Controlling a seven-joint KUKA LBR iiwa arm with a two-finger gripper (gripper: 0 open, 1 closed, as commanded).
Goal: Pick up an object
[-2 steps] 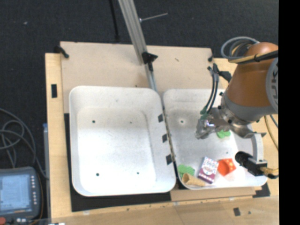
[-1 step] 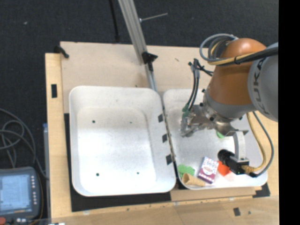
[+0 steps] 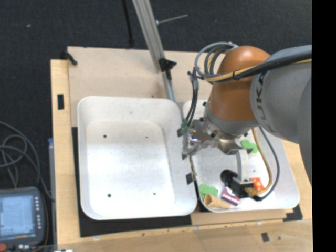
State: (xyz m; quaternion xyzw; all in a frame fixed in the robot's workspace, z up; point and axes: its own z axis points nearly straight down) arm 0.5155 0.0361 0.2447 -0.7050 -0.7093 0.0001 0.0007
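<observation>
In the camera view, two white bins are seen side by side on the bench: the left bin (image 3: 131, 156) and the right bin (image 3: 290, 192). The arm (image 3: 283, 96) is reached in from the right and is held over the right bin, with its orange band (image 3: 239, 85) above the wrist. The gripper (image 3: 229, 145) is largely hidden under the wrist, so it cannot be told whether it is open or closed, and nothing is seen held in it. The objects are gathered at the near end of the right bin: a green piece (image 3: 207, 189), a tan cone (image 3: 216, 201) touching it, a purple piece (image 3: 230, 196) just beside the cone, and an orange piece (image 3: 256, 183). A second green piece (image 3: 248, 146) is seen near the gripper.
</observation>
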